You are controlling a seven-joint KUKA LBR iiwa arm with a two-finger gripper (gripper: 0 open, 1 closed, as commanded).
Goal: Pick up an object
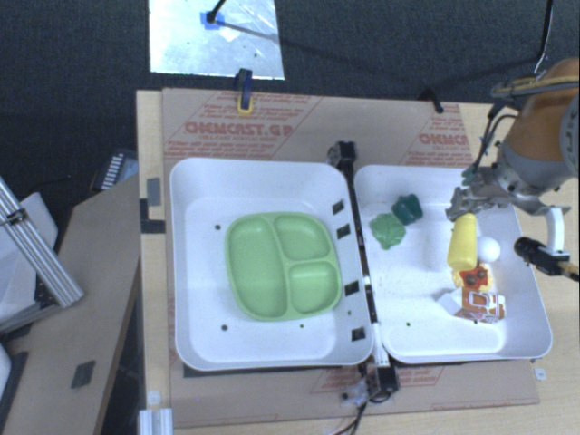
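Observation:
The right bin [426,338] holds several items. A yellow cylinder-shaped object [462,243] lies near its right side, with a small white ball [488,249] touching it and an orange-and-white carton [478,297] just in front. Two green lumps, a dark one [407,207] and a lighter one [388,231], sit toward the bin's left. My gripper [468,204] hangs at the far end of the yellow object, right above its tip. The grey wrist and orange band [544,130] reach in from the right and hide the back right corner of the bin.
The left bin [195,243] carries a light green divided plate [281,265]. A black divider clamp [349,234] runs between the two bins. Cardboard [272,125] lies under both bins, and a silver sheet [217,25] lies beyond them.

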